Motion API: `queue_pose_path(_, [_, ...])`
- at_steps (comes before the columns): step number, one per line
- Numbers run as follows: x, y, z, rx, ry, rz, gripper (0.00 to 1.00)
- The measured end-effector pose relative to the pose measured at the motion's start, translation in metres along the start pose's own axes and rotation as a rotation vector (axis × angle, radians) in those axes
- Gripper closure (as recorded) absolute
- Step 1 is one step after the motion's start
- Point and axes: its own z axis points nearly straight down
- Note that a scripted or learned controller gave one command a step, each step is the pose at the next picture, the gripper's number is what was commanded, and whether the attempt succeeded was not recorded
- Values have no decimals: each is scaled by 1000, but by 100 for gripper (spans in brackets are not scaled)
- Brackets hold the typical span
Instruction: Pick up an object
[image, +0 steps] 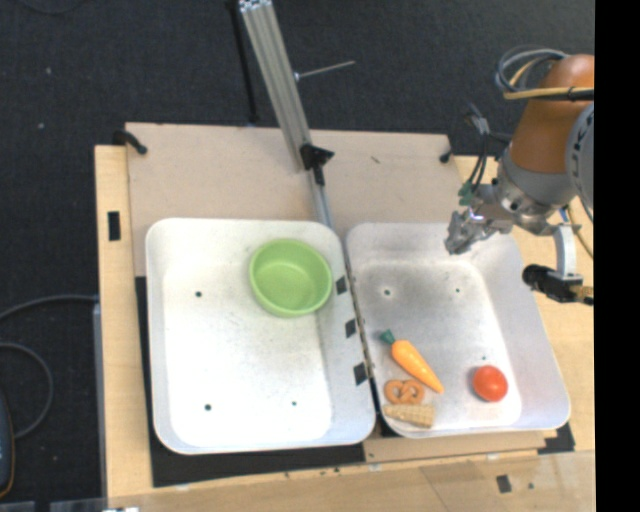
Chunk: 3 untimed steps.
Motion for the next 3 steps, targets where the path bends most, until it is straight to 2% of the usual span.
queue_pose_path(2, [-3, -1, -100, -1, 0, -3, 100])
queue_pose_path(3, [48, -9, -85, 8, 2, -6, 100])
